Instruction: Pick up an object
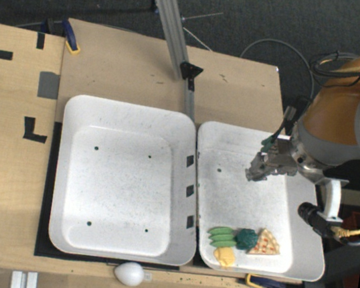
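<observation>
Done: we see nothing lifted.
Gripper (257,173): grip unreadable, holding nothing we can see.
Left: reach toys (244,240), grasp.

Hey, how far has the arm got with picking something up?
Nothing looks picked up yet. The pincer hangs above the right bin, apart from the toys. The green pods, yellow piece, dark green piece and pizza slice lie clustered at that bin's near edge. Reaching one and lifting it remains.
</observation>
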